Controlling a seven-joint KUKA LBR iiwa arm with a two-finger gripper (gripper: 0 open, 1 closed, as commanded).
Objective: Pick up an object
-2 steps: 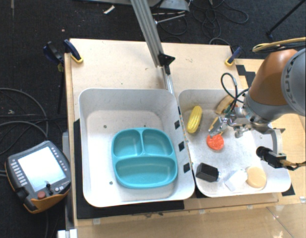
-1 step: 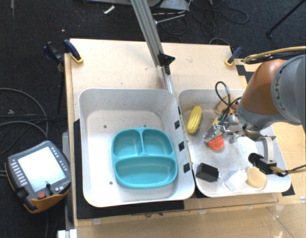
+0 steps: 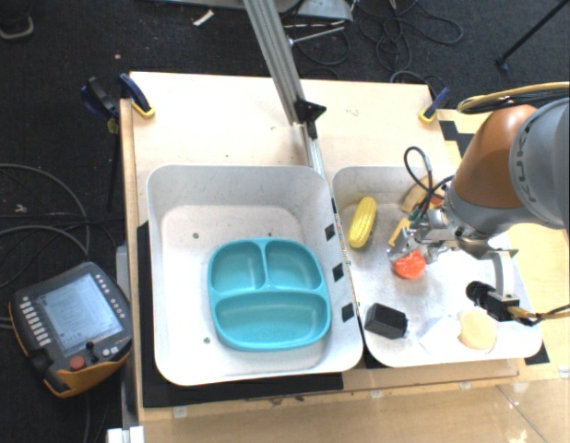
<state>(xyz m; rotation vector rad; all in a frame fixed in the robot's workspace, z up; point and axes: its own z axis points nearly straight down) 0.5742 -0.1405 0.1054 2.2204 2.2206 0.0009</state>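
Arm (image 3: 511, 169) is reaching in from the right over the right bin (image 3: 377, 181), grey body with the orange band showing above the wrist. Gripper (image 3: 409, 245) is sitting low in the middle of that bin, directly over a small red-orange object (image 3: 410, 266). The object is lying on the bin floor right at the fingertips, touching or nearly touching them. Can't tell how far the jaws are standing open, and can't tell if the object is actually between them; the wrist hardware and cables are cluttering that spot.

Other items lying in the right bin:
- yellow corn cob (image 3: 362, 221), lying up-left of the gripper, close to the bin's left wall, apart from the red-orange object
- black block (image 3: 385, 321) near the front-left corner
- pale yellow round piece (image 3: 477, 330) at the front-right, just beside a black part of the arm's tooling

Left bin (image 3: 174, 192) is holding a teal divided plate (image 3: 267, 293) with three compartments, sitting flat in the middle-front of the bin, nothing in it.

Both bins are sitting side by side on the light wooden bench (image 3: 220, 118), walls touching in the middle. A teach pendant (image 3: 73, 326) is lying on the dark floor to the left of the bench.
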